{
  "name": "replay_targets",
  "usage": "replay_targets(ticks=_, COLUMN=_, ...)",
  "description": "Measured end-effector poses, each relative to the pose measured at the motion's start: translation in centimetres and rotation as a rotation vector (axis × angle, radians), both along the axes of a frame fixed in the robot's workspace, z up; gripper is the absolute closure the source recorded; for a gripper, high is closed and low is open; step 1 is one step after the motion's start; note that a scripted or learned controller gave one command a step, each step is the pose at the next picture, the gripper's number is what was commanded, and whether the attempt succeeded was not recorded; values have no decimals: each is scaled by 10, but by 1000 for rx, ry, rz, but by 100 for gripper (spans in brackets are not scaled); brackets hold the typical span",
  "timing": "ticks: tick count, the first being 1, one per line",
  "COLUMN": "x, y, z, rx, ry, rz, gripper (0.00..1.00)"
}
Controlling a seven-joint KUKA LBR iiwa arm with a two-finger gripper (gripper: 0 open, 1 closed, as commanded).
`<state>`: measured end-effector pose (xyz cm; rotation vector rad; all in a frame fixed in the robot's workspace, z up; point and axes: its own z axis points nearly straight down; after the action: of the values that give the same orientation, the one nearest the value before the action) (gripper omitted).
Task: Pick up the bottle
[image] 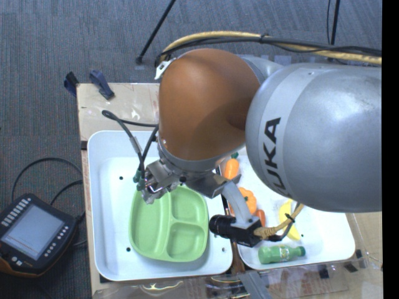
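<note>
Bright, even overhead light, no harsh shadows. Soft glare on the orange band (202, 101) at about 11 o'clock of its dome, and a broad sheen across the grey arm (318, 136) toward 3 o'clock. White bins (106, 167) run close to overexposed; little texture reads on their floors. Faint shadow under the green tray (168, 226) along its 6 o'clock edge. Arm sits close to the lens and looks slightly soft; carpet at 10 o'clock stays sharp. Mild compression noise overall. Green bottle (280, 253) at 5 o'clock is small but legible. Pendant screen (34, 229) at 8 o'clock shows pale reflection.
</note>
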<state>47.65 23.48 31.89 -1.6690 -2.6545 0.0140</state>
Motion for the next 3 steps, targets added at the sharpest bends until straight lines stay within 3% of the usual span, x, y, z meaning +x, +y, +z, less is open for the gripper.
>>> replay_targets(ticks=3, x=3, y=-3, z=23, rx=-6, ry=13, rz=-12, gripper=100)
